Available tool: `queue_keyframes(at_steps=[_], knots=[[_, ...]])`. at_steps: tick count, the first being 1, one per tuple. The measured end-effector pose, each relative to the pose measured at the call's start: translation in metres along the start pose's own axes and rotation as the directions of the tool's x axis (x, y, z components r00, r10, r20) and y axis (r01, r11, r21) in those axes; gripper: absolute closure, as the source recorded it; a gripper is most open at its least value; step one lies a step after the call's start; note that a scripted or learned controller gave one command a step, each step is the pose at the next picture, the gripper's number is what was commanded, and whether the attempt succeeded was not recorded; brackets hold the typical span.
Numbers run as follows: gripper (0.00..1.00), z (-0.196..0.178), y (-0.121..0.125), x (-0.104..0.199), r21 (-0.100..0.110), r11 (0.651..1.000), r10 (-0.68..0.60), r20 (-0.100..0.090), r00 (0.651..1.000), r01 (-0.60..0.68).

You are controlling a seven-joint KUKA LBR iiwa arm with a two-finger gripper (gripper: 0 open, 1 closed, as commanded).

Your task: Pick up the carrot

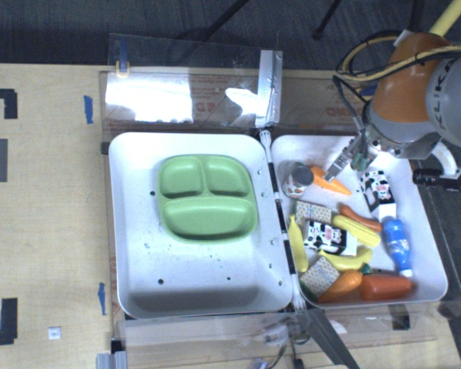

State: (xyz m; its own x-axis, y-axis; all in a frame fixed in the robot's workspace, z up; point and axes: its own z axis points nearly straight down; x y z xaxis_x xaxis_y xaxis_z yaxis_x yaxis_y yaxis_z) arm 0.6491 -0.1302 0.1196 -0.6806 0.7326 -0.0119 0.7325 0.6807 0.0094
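A: Carrot [327, 181]?
B: Orange, short and tapered, lying at a slant in the upper part of the right bin [426, 229]. Its blunt end is beside a small round object [298, 179] with a dark centre; its tip points down and to the right.
A: Tool [339, 165]?
B: Hanging right over the carrot's upper side, on the grey arm [415, 98] with the orange band that comes in from the right. Whether it is open, closed or gripping cannot be told; the view is too coarse there.
A: Other contents of that bin?
B: A black-and-white patterned piece [376, 187] just right of the tool. Below the carrot, a cluttered heap: a yellow corn cob [357, 227], a second black-and-white piece [324, 237], a blue bottle [396, 243], a banana [346, 263], and a red item [384, 286] against the bottom wall.
A: Left bin [131, 229]?
B: White, holding a green divided plate [207, 195], with dark specks on its floor.
A: Surface and surroundings?
B: Both bins sit side by side on a pale wooden counter [38, 206] with black markings and blue tape. Clear sheeting [184, 91] stands behind the left bin. Dark floor beyond, with cables [369, 52] looping near the arm.
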Motion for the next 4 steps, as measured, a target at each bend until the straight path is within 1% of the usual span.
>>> queue_keyframes(at_steps=[1, 2, 3, 4], knots=[[0.00, 0.003, -0.001, 0.001, 0.002, 1.000, 0.000, -0.004, 1.000, 0.000], [0.00, 0.034, -0.047, -0.014, 0.004, 0.973, -0.229, -0.010, 0.973, 0.229], [0.00, -0.007, -0.031, -0.002, 0.000, 0.851, -0.526, -0.009, 0.851, 0.526], [0.00, 0.034, -0.003, -0.004, -0.003, 0.656, -0.754, -0.008, 0.656, 0.754]])
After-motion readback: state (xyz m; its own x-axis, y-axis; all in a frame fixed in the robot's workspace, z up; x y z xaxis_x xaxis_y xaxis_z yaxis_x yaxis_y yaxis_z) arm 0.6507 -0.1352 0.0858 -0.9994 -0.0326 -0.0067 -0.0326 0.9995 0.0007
